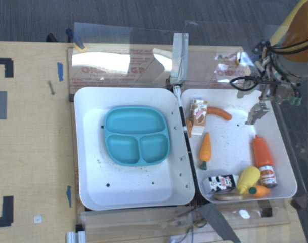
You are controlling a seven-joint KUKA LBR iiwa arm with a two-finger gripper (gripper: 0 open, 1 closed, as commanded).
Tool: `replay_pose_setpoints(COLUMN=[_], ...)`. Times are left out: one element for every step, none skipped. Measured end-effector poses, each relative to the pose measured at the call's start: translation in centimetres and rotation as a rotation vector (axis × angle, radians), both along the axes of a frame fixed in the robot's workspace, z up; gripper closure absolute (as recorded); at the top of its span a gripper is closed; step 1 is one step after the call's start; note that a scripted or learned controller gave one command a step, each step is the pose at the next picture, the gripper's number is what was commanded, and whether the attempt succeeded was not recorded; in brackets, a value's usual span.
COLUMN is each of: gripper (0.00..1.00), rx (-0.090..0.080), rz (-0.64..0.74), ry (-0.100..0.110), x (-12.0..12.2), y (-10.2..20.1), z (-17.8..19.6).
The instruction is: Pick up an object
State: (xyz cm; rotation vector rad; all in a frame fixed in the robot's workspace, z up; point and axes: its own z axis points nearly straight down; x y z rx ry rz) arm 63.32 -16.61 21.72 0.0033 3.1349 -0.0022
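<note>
My gripper hangs over the upper right part of the right bin, and nothing shows in it. Just below it lies a red ketchup bottle. To its left are an orange sausage and a small brown-and-white carton. A toy carrot lies near the bin's left wall. Along the front edge sit a black-and-white carton, a yellow toy and a smaller carrot.
The left bin holds a teal divided plate. A clear plastic sheet and an upright metal post stand behind the bins. Cables hang around the wrist at the upper right.
</note>
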Motion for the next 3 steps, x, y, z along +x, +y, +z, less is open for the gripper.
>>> replay_pose_setpoints(gripper=[0.00,0.00,0.00], rx=[0.003,-0.005,0.006], rz=[-0.387,-0.522,-0.651], ry=[-0.003,0.010,-0.003], x=[2.2,2.4,-2.6], y=[0.3,3.1,6.1], z=[-11.7,-12.8,-12.8])
